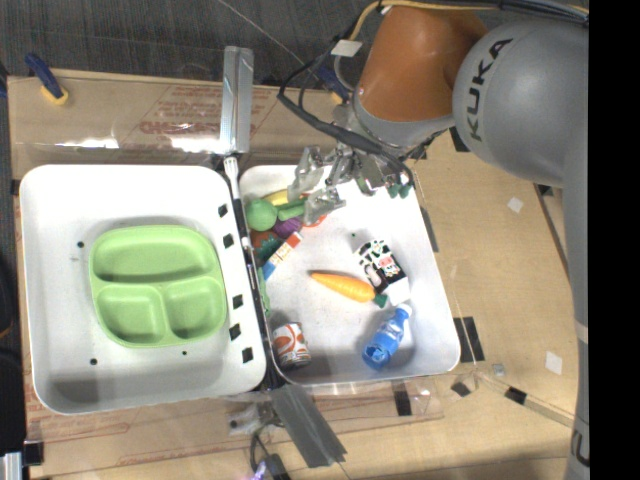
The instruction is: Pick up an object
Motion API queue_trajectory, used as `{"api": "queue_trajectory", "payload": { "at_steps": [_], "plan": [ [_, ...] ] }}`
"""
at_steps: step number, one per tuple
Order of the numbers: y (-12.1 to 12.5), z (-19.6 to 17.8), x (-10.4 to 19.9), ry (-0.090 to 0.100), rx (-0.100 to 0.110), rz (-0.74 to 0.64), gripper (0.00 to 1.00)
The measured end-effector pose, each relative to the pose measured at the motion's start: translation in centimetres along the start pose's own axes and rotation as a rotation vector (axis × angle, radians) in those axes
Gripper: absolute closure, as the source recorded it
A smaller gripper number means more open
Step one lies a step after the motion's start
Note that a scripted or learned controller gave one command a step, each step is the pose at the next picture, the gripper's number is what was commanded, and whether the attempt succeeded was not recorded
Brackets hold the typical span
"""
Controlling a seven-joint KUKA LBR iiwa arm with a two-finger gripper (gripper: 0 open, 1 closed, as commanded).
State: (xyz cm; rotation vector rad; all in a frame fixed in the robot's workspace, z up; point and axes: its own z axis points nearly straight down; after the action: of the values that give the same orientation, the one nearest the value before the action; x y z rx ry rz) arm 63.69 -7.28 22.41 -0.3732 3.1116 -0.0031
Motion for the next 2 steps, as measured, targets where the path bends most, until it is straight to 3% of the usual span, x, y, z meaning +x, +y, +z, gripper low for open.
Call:
{"api": "queue_trajectory", "payload": {
  "at_steps": [1,2],
  "plan": [
    [0.0,-1.1,-0.1,-0.003,0.001,-0.001,1.00],
    [-6.5,8.2,1.8,0.012,-0.006,-0.137,1.00]
  ]
}}
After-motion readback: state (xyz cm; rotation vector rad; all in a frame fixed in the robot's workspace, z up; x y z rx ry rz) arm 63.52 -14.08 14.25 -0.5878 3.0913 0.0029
